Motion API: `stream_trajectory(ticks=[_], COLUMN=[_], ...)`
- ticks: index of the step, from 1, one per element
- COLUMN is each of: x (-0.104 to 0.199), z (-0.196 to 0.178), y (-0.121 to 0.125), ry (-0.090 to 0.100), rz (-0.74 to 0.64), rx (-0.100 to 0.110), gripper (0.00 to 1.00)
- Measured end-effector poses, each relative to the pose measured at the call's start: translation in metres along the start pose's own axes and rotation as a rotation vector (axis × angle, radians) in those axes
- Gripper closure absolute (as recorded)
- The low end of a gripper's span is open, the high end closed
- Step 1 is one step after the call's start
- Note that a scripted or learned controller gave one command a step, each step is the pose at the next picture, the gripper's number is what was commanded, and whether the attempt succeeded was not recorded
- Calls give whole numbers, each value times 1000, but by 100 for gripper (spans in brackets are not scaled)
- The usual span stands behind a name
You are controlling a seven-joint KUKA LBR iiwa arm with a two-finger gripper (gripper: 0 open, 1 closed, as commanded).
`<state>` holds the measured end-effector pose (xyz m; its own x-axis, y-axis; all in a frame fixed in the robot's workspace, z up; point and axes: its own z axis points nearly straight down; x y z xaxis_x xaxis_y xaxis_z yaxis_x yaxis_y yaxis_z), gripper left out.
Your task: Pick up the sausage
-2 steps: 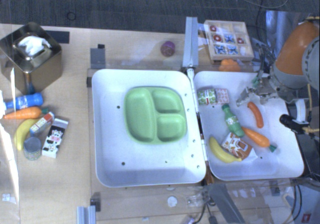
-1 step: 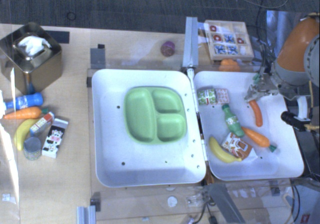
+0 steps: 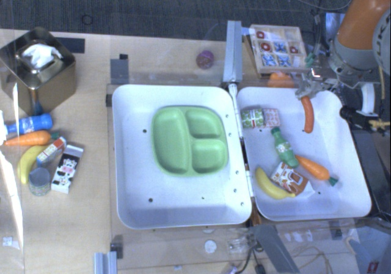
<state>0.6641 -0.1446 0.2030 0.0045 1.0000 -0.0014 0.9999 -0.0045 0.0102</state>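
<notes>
Closest to me in the right bin [image 3: 351,202], a banana [image 3: 270,184] lies touching a small brown snack packet [image 3: 289,178], with a carrot [image 3: 316,169] just beside them and a green bottle [image 3: 283,147] slanting up from the packet toward the middle. A little farther in, a small printed carton [image 3: 259,117] sits near the bin's left wall. The left bin [image 3: 131,162] carries a green divided tray [image 3: 189,138]. Off on the bare bench to the left are a second banana [image 3: 25,162], a carrot [image 3: 27,139], a blue bottle [image 3: 25,125], a small can [image 3: 38,181] and a black-and-white box [image 3: 66,169], with a brown box holding something white [image 3: 40,68] behind them. At the far end of the right bin the sausage [image 3: 308,114] shows as a slim orange-red link, slightly curved, hanging nearly upright by its top end, apart from the other toys. The gripper [image 3: 308,90] is right above it, its fingers closed around the sausage's upper tip; nothing crowds it there. Beyond the bin's rim lie a picture book [image 3: 278,49] and a purple ball [image 3: 205,59].
</notes>
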Motion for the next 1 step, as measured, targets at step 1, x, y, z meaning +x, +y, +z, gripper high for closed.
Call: stream_trajectory(ticks=[1], x=[2], z=[-12], y=[2], ry=[-2], rz=[-7], rx=[-8], gripper=[100])
